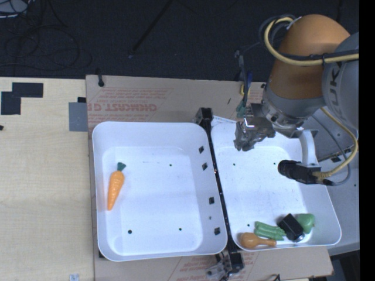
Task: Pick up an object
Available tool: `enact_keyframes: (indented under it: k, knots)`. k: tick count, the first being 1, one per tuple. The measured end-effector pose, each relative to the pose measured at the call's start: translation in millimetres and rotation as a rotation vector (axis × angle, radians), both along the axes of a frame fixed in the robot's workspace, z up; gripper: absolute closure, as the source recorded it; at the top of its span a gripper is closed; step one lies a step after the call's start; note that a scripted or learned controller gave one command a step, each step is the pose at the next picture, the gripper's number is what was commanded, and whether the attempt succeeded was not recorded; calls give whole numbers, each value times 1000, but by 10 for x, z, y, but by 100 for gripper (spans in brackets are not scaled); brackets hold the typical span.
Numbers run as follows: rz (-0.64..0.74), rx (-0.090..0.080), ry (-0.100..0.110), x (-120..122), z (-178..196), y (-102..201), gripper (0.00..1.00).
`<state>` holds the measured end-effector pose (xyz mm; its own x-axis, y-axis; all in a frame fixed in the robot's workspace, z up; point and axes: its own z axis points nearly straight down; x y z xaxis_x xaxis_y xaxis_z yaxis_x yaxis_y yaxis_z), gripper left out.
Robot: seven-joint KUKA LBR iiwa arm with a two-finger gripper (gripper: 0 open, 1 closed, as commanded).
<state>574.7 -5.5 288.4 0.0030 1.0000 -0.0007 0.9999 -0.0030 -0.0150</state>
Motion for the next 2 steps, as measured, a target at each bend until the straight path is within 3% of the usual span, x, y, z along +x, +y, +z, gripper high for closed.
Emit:
enact_keyframes:
  k: [1, 2]
  knots:
    - [5, 1, -18, -274, 714, 132, 100]
    - [8, 2, -22, 476, 1293, 684, 100]
